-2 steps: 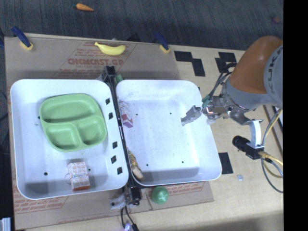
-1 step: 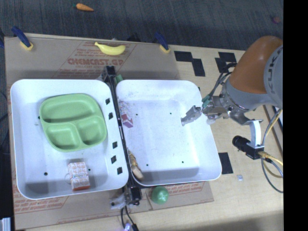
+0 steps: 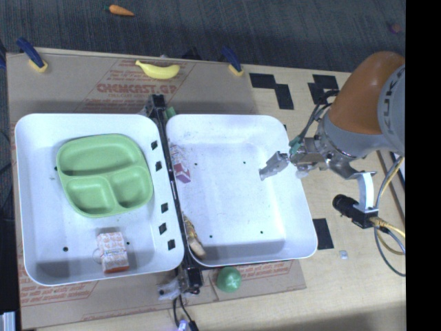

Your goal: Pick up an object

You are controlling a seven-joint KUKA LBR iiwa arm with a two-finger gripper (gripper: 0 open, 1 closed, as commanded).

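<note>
Grey gripper [image 3: 271,167] hanging over right bin [image 3: 234,247] near its right wall, finger state impossible to tell. Small red-white carton [image 3: 180,165] lying at bin's left wall, well apart from gripper.

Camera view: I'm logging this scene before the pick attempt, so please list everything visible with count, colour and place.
bins: 2, white, side by side on the cardboard
divided tray: 1, green, left bin
small carton: 1, white and red, left bin near its front
small packet: 1, red and white, right bin against its left wall
tan object: 1, right bin's front left corner, too small to identify
banana: 1, yellow, cardboard behind the bins
ball: 1, green, in front of the right bin
carrot-like item: 1, orange, on the floor
clamps: 2, blue, cardboard's back edge
arm: 1, grey with orange band, right
gripper: 1, grey, over the right bin's right side
</note>
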